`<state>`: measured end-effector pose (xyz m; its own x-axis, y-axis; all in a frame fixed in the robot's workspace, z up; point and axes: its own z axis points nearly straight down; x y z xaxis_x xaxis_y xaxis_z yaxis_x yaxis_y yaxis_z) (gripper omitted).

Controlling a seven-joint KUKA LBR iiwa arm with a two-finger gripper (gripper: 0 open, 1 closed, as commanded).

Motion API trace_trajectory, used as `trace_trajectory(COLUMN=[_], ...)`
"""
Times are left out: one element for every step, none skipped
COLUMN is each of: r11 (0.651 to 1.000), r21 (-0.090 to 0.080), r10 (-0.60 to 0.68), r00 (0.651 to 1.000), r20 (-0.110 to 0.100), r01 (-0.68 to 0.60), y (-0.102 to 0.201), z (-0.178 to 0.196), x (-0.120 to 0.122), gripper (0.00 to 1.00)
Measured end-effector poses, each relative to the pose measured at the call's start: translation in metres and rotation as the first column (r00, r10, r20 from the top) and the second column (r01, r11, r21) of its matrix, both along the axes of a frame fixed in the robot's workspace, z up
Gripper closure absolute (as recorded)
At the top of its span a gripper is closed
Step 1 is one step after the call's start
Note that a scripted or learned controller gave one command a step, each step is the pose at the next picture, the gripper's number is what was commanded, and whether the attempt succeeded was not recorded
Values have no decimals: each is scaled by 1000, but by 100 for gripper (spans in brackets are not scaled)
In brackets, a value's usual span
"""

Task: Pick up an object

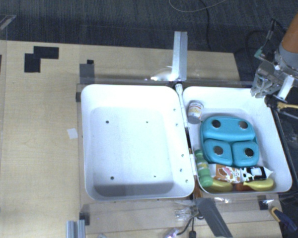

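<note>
Pick, not begun — my claw (266,86) hangs over the right bin's (280,148) far corner, grip state not discernible, nothing visibly held, while blue tray (228,142), can (194,111) and carton (238,173) lie untouched in that bin.

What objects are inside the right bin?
The right bin holds a teal tray with holes, a small can, a green bottle, a printed packet and a yellow item. Anything under the tray is hidden.
</note>
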<state>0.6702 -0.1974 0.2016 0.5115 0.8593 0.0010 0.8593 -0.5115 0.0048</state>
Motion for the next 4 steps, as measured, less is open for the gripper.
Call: trace_trajectory(r11=[957, 915, 891, 829], r21=[1, 2, 3, 3], r10=[-291, -403, -455, -559], r00=[957, 915, 891, 829], r20=[0, 1, 0, 0], r01=[291, 403, 455, 559], y=[9, -4, -7, -7], z=[27, 68, 107, 156], x=[0, -8, -18, -10], gripper=[100, 100, 100, 100])
